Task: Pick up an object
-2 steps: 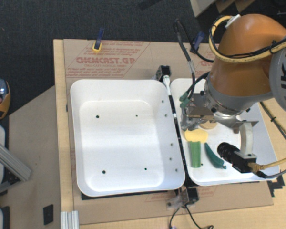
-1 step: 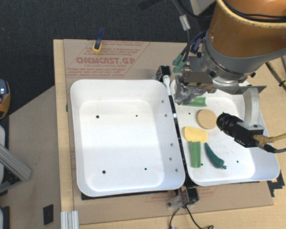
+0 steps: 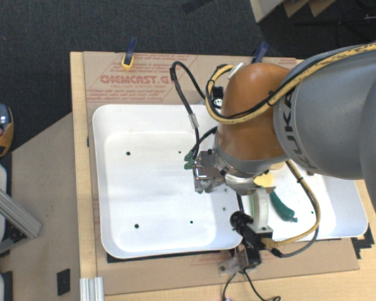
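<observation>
My gripper (image 3: 203, 175) hangs over the right edge of the left bin (image 3: 102, 168), under the orange wrist band. A small dark green piece (image 3: 189, 161) shows right at the gripper's left side, and I cannot tell whether it is held or lies on the bin floor. In the right bin (image 3: 348, 221), a green elongated object (image 3: 281, 207) lies beside a pale upright piece (image 3: 261, 208). A yellow object (image 3: 264, 180) peeks out from under the arm just above them.
The arm's big grey body covers most of the right bin. Both bins rest on a cardboard sheet (image 3: 138, 77) with a yellow clip (image 3: 128, 60) and a blue clip (image 3: 261, 50) at its far edge.
</observation>
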Available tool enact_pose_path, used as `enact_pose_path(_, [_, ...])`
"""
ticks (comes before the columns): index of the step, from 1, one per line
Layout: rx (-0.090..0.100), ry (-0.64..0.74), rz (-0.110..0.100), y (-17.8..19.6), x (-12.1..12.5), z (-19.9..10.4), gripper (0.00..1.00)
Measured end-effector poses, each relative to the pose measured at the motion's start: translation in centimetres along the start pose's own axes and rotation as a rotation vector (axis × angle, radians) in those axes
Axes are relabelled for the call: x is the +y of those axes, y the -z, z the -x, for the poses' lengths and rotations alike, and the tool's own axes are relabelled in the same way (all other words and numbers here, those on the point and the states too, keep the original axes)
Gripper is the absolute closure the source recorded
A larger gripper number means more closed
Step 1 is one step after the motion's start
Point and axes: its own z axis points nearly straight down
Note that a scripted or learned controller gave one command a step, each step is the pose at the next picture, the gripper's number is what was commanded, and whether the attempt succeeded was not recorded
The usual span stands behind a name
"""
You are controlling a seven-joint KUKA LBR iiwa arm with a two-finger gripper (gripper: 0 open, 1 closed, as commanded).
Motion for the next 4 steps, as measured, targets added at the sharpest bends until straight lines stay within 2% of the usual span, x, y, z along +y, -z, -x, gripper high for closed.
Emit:
enact_pose_path(1, [0.004,-0.001,0.015,1.9,0.2,0.0,1.0])
enact_pose_path(2, [0.005,0.007,0.021,5.6,1.8,-6.1,1.0])
enact_pose_path(3, [0.002,-0.006,0.02,9.2,0.1,1.5,1.0])
enact_pose_path(4, [0.005,0.0,0.032,21.3,1.6,4.1,1.0])
